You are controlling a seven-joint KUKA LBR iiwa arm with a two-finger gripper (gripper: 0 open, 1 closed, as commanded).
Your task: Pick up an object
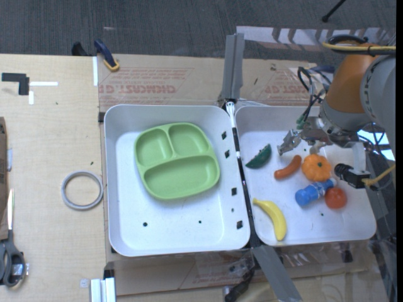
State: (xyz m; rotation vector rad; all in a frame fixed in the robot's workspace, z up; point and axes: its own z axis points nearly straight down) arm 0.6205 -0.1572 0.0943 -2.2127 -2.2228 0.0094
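The right bin holds several toy foods: a dark green piece, an orange-red sausage shape, an orange fruit, a blue item, a red ball and a yellow banana. My gripper hangs over the back of this bin, just above and behind the sausage shape and the orange fruit. Its fingers look spread and open, with nothing between them. The left bin holds a light green divided plate.
A metal post rises behind the seam between the bins. On the bench to the left lie a tape ring, scissors and a blue clamp. Cables and arm parts crowd the right bin's right side.
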